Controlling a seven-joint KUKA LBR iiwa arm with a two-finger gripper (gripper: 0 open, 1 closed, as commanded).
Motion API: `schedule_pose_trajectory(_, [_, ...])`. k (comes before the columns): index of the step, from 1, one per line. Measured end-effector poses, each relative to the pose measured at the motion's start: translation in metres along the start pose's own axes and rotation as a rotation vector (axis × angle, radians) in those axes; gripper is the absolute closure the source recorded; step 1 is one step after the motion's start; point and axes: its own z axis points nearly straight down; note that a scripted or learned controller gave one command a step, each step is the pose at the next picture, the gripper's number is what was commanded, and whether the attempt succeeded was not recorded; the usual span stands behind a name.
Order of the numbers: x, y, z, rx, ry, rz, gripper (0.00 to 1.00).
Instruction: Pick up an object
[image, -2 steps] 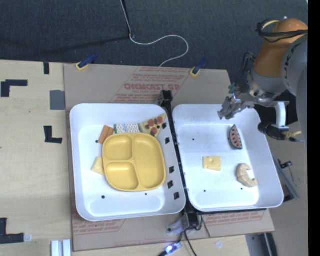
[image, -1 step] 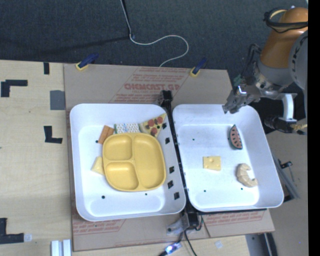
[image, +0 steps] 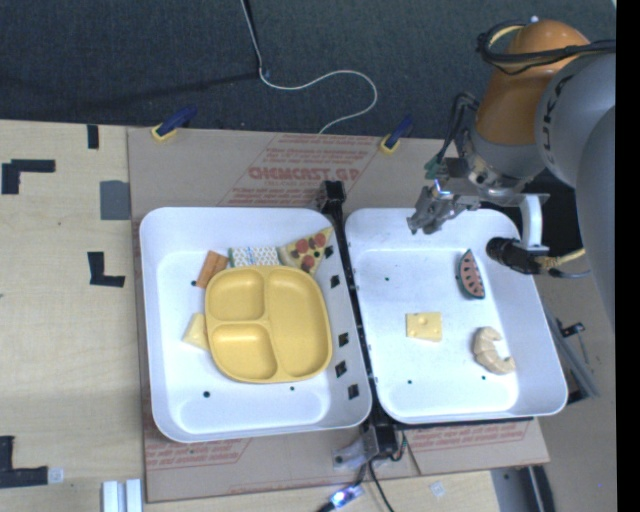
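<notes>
My gripper (image: 427, 222) hangs over the far edge of the right bin (image: 400, 400), with nothing visible between its fingers. In that bin lie a yellow cheese slice (image: 423, 327) near the middle, a watermelon slice (image: 471, 274) to the right, and a pale croissant-like piece (image: 491, 351) at the near right. All three sit apart from the gripper, nearer to the camera. The left bin (image: 170, 400) holds a yellow divided plate (image: 268, 323) with a pizza slice (image: 308, 249), an orange piece (image: 211, 268) and other toy food tucked behind it.
The grey arm with its orange band (image: 525, 85) fills the top right. A black clip strip (image: 345, 330) runs between the bins. A white cable (image: 320, 80) lies on the dark cloth behind the bench.
</notes>
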Motion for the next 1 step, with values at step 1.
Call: schedule_pose_trajectory(1, [0.0552,-0.0175,-0.0109,-0.001,0.002,-0.002,1.0])
